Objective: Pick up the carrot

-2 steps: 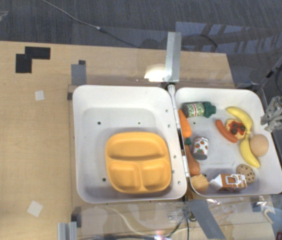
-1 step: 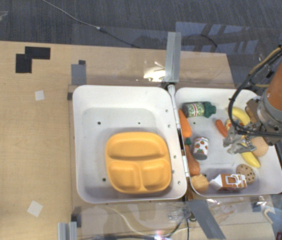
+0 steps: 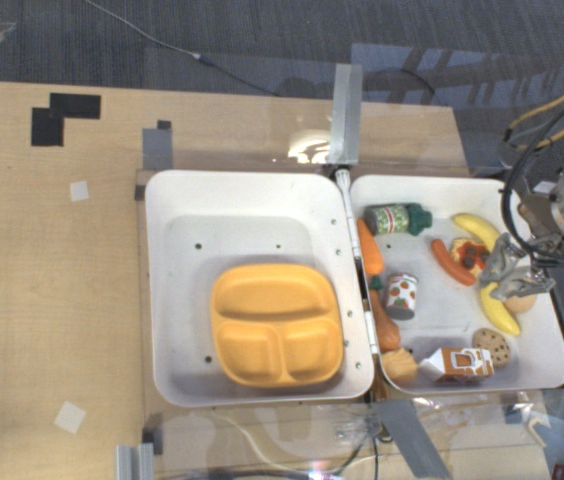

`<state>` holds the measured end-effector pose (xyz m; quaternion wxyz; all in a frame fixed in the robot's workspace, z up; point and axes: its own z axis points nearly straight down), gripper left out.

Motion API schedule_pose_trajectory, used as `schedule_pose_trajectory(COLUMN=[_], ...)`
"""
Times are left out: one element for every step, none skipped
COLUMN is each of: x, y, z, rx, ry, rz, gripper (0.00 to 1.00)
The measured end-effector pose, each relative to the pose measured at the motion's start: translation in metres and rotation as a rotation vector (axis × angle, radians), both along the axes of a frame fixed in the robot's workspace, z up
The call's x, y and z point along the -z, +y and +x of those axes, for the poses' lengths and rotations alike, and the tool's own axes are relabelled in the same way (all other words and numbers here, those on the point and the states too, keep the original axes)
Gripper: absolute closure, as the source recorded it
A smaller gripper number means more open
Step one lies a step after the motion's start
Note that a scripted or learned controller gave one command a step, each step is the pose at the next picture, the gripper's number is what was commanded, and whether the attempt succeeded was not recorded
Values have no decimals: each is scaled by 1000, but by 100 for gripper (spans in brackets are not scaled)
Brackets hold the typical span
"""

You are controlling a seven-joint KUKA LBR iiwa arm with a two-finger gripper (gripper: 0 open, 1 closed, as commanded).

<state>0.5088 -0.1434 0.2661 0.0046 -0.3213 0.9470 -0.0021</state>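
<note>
carrot: small orange toy carrot, smooth and tapered, with a dark green stub at its lower end
pose: lying flat, its long axis running roughly up and down the view, slightly slanted
place: in the right bin, tight against that bin's left wall, beside the divider between the two bins
neighbours: just below and left of the green bottle; above the small can; a brownish piece lies further down along the same wall
state: resting on the bin floor, free of the jaws, well apart from the gripper at the bin's right side
</note>
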Motion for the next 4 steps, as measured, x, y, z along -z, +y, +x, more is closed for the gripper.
schedule_pose_trajectory(x=[-75,-2,-46,-41], y=[-14,17,-42,-62], z=[15,-20,-20,28], rx=[-294,-475,-723,-1127], ry=[-3,4,1,2], rz=[-4,-1,-7,-8], gripper=[100,100,100,100])
